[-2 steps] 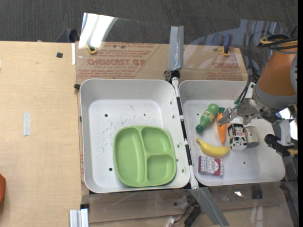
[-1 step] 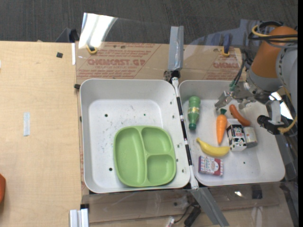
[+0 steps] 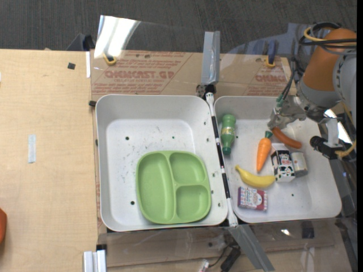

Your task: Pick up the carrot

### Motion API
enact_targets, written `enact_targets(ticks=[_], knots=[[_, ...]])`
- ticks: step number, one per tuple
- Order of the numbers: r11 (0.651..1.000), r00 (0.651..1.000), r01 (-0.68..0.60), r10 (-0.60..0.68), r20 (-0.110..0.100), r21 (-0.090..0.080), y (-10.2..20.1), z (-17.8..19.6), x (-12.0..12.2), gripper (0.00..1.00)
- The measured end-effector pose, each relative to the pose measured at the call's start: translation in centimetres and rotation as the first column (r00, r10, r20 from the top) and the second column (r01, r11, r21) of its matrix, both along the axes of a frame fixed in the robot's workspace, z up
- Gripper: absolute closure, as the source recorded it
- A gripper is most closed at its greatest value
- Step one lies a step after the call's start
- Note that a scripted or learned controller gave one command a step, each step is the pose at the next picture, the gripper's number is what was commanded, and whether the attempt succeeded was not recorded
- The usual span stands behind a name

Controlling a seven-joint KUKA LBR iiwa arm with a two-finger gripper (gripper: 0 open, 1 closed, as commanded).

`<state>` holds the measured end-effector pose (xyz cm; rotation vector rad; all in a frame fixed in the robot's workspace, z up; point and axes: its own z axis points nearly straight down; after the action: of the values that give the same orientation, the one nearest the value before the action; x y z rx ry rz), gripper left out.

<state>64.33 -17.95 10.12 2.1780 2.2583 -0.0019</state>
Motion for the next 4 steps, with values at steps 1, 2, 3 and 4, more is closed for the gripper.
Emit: enact_targets(ticks=[1,2,3,4], knots=[[1.0,1.0,0.019,-0.019,-0.002,0.003,8.3,10.4,-1.1,1.0],[0.996,0.996,0.093,-0.093,-0.001,0.002,-3.2,-0.9,-2.6,1.0],[0.996,0.996,0.088,-0.088,-0.003,0.008,-2.8,-1.0,-2.5,0.0],[0.963,0.963,-0.268,0.268,-0.002,0.004,-0.5,-1.0,-13.0,0.0]])
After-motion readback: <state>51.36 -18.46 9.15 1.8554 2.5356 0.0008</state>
